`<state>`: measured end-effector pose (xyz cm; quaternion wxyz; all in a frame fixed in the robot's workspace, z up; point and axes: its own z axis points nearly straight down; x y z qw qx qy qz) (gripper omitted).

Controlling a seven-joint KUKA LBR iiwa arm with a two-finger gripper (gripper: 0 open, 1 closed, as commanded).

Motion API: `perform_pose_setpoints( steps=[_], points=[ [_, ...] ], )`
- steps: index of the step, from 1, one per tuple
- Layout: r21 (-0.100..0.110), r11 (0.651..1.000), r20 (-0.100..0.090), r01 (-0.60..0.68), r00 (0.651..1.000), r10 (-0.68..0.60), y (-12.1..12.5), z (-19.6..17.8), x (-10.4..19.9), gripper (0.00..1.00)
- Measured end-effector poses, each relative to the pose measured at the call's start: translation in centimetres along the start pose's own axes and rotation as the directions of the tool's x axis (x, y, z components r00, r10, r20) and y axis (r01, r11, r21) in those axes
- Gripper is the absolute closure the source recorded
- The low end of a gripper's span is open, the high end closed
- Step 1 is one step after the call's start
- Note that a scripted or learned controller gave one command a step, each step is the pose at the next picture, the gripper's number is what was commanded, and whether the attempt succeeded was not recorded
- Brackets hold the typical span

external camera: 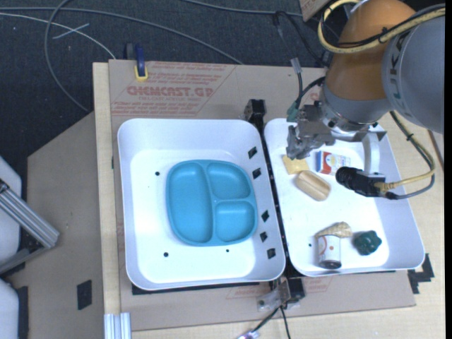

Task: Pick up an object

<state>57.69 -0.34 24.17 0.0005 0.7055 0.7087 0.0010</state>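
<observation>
Arm [385,55] comes in from far right, over the right bin [402,217]. Left bin [134,189] has a blue divided plate [210,202], lying flat. Gripper [305,141] hangs low at right bin's far-left corner; can't tell jaw state, view too cluttered. Likely target: tan block [313,185], just near-right of gripper, long axis running left-right w/ slight tilt. Red/white/blue card [324,162] lies just right of gripper. Nearer edge: small can [328,249], teal lump [366,242], both well apart from gripper.
</observation>
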Motion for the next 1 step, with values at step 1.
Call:
perform_pose_setpoints(
  steps=[1],
  points=[
    [0.001,1.0,0.0,0.0,1.0,0.0,1.83,1.43,4.84,1.0]
  ],
)
